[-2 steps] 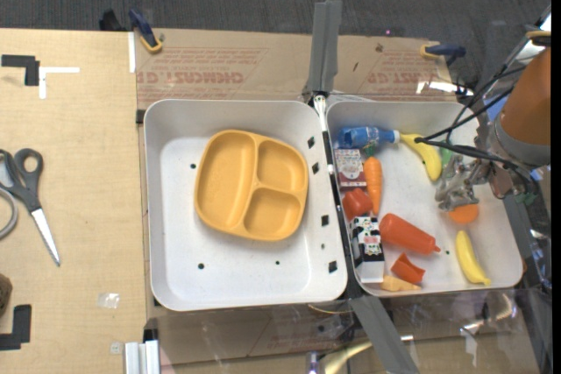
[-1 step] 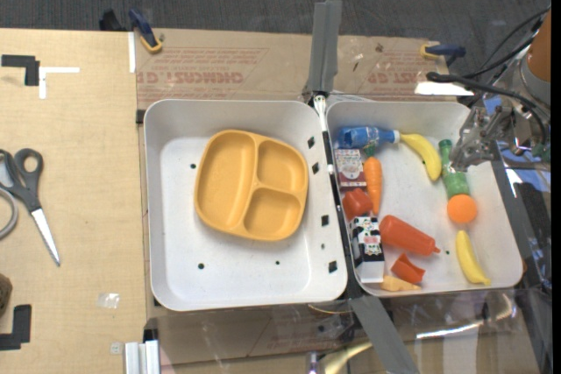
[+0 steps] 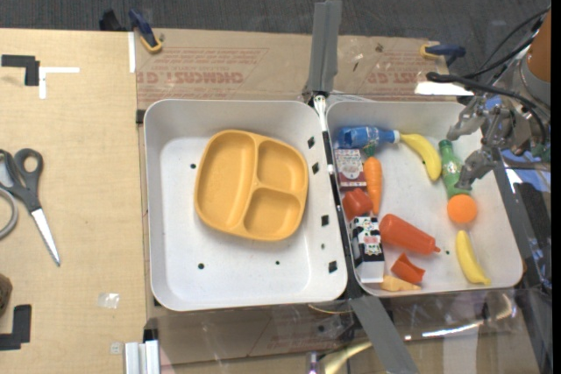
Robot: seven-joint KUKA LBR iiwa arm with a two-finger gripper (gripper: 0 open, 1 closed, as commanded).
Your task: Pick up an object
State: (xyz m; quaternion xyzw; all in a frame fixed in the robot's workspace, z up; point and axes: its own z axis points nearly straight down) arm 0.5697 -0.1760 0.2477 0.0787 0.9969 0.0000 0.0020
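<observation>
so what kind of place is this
Likely a robot lab test bench: two white bins clamped on cardboard, toy food like a banana as grasp targets, and scissors left on the bench.

A robotics lab or workshop: a plywood table (image 3: 70,188) holds 2 white bins (image 3: 166,215) over clamped cardboard (image 3: 210,66), with scissors (image 3: 31,197), black tape marks (image 3: 22,66) and loose cables (image 3: 500,66).

Bins (image 3: 166,276): smooth white plastic, slightly glossy. Divided plate (image 3: 252,186): matt orange-yellow plastic. Bench top (image 3: 70,144): pale wood-look board. Sheet (image 3: 228,66) behind the bins: brown printed cardboard. Scissors (image 3: 35,206): metal blades, grey handles.
</observation>
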